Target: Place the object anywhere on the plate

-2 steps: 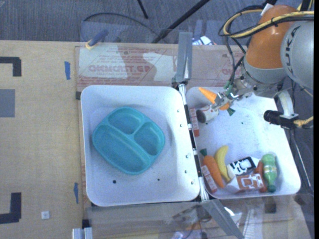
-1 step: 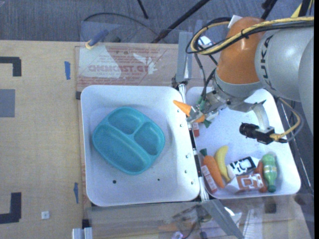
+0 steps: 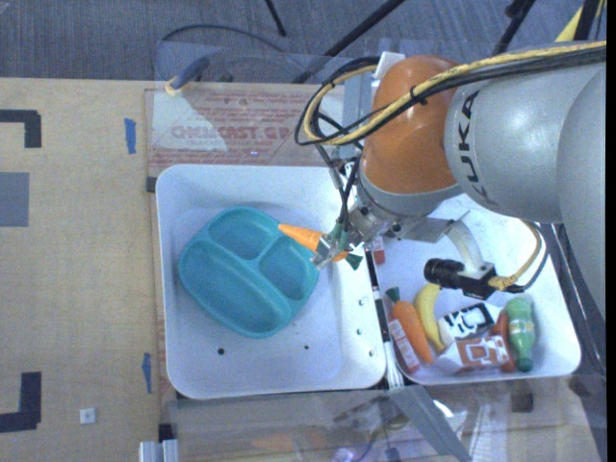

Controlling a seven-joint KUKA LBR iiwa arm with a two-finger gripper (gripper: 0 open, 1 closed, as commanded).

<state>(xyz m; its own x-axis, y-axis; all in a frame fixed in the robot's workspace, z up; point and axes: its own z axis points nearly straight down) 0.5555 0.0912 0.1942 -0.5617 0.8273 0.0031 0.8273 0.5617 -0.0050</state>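
Toy food heaped near in right bin (image 3: 568,354): carrot (image 3: 408,333), banana (image 3: 429,313), green bottle (image 3: 520,333), printed carton (image 3: 474,346).
Farther left, claw (image 3: 334,248) poised over right rim of teal divided plate (image 3: 248,269) in left bin (image 3: 183,354), pinching toy carrot (image 3: 299,235) by its green end; orange tip pointing left and resting above plate's far-right compartment. Grey arm (image 3: 539,133) with orange band (image 3: 409,128) reaching in from right, across tan table (image 3: 72,258).
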